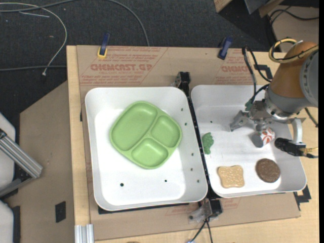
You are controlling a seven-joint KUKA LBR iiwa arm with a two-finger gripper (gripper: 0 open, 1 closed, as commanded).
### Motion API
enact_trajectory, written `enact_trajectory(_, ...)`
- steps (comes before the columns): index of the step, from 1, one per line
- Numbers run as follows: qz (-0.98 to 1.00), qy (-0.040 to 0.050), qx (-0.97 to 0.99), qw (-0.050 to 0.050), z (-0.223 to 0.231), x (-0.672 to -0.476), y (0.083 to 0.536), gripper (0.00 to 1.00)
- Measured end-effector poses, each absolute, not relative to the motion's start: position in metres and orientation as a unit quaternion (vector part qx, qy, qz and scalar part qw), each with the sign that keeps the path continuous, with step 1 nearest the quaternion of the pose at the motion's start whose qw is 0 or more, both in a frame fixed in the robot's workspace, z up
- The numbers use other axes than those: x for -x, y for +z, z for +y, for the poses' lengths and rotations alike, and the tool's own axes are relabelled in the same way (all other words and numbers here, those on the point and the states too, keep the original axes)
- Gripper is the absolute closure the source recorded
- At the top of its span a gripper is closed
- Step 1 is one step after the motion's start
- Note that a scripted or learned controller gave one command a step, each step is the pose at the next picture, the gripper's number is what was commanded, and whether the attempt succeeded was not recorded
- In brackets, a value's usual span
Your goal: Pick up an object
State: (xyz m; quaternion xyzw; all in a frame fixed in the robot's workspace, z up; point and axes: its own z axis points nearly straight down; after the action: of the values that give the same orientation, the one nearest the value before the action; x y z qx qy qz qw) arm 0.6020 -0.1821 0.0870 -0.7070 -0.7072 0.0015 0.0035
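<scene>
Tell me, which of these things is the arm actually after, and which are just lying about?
For the job:
gripper, fingers spread, in the right bin
red and white object by its fingers
green piece
tan cracker
brown cookie

Lying about:
green divided plate in the left bin
blue clamps
cables

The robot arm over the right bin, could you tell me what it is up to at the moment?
The gripper is down in the right bin with its fingers spread apart, beside a small red-and-white object. Nothing sits between the fingers, so nothing is picked up yet. Also in that bin lie a green piece, a tan cracker-like square and a brown round cookie. The left bin holds a green divided plate.
</scene>
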Motion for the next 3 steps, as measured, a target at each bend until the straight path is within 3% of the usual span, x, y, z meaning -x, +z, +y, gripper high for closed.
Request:
enact_trajectory(1,-0.707,-0.0009,0.707,0.0,-0.183,-0.604,0.102,1.0)
enact_trajectory(3,-0.708,-0.0017,0.707,-0.003,-0.176,-0.617,0.198,1.0)
